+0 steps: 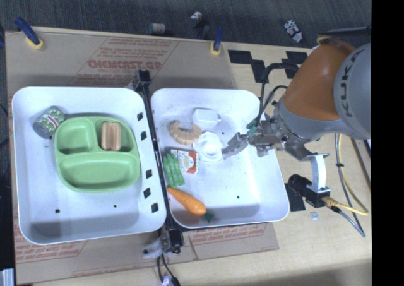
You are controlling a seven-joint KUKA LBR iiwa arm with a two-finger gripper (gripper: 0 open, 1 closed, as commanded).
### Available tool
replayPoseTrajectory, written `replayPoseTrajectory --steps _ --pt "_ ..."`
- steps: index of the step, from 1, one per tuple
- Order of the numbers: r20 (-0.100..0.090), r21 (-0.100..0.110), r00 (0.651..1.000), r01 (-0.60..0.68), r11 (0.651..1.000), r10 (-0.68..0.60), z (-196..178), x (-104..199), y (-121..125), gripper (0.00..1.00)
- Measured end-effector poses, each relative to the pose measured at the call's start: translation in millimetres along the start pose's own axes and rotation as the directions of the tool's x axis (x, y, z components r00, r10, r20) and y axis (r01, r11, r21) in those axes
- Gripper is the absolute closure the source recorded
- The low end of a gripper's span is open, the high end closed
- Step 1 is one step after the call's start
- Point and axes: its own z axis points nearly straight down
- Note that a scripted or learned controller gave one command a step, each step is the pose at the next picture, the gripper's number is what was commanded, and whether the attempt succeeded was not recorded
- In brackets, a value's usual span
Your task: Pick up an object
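Note:
The right bin [268,206] holds a white square cup [206,116], a tan pastry [184,132], a white rounded lid-like piece [209,147], a red and white packet [188,161], a green ridged item [172,170] and an orange carrot [187,201]. My gripper [231,144] is low inside this bin, reaching in from the right. Its tip lies just right of the white rounded piece, at or very near its edge. Nothing is visibly lifted.
The left bin [38,215] carries a green divided tray [95,168] with a brown block [111,136] in its upper right compartment. A small can [48,120] lies at the tray's upper left. A black divider [150,146] separates the bins. Cables [344,206] trail at the right.

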Motion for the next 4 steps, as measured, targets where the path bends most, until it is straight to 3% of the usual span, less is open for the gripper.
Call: replayPoseTrajectory --steps 1,4 --pt "0.002 0.001 1.0 0.0 1.0 0.0 18.2 -54.9 -14.9 0.0" --pt "0.001 0.001 1.0 0.001 1.0 -0.001 18.2 -54.2 -14.5 0.0"
